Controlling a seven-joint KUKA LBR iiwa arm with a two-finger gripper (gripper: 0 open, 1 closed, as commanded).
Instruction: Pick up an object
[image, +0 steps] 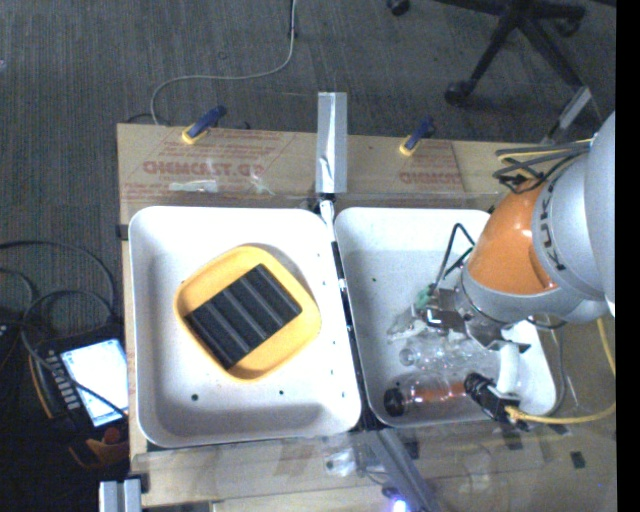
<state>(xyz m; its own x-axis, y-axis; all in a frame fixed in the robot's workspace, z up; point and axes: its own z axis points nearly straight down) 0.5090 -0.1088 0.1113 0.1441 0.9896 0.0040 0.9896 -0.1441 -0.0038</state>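
In the right bin (380, 255), my gripper (436, 308) hangs low beneath the orange-banded wrist, over the bin's middle. Just below it lies a crumpled clear plastic item (425, 348). A clear bottle with brownish contents and a dark cap (428, 396) lies on its side along the bin's front wall. The left bin (160, 250) holds a yellow block with a black ribbed top (248, 312), lying at a slant in the middle. The view does not show anything held by the gripper.
The arm's grey body and orange band (510, 255) cover the right bin's right half. A black plug with a yellow cable (490, 396) hangs by the bottle. A metal divider (330, 140) stands behind the bins, with two clamps on the cardboard.
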